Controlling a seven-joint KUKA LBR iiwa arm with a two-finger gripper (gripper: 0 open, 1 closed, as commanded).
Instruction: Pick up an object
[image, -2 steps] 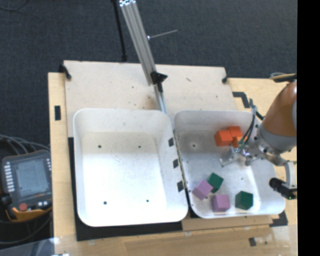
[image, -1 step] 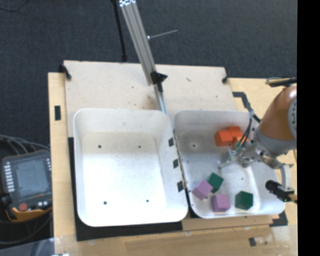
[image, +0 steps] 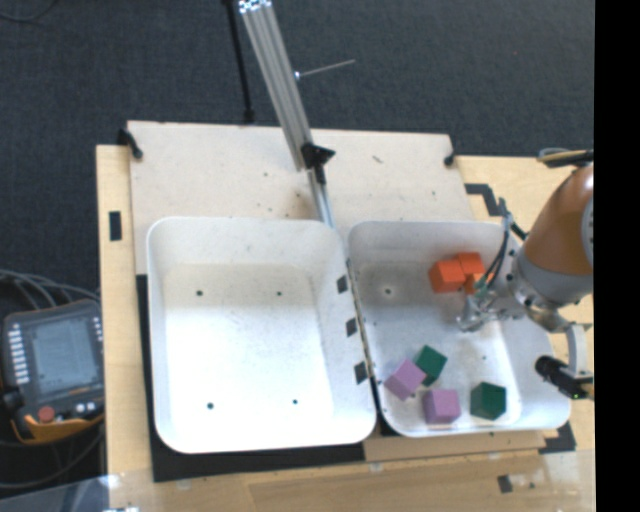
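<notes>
The right bin (image: 400, 250) holds an orange block (image: 455, 272) near its far right side. Two purple cubes (image: 406, 379) (image: 440, 405) and two green cubes (image: 431, 362) (image: 488, 399) lie toward its near edge. My gripper (image: 473, 315) hangs low over the bin's right part, just in front of and to the right of the orange block. Nothing shows between its tips.
The left bin (image: 250, 330) stands beside the right one. A slanted metal post (image: 285, 90) rises from behind the bins. A teach pendant (image: 55, 360) sits off the bench at the left. The arm's orange band (image: 560, 235) overhangs the right bin's edge.
</notes>
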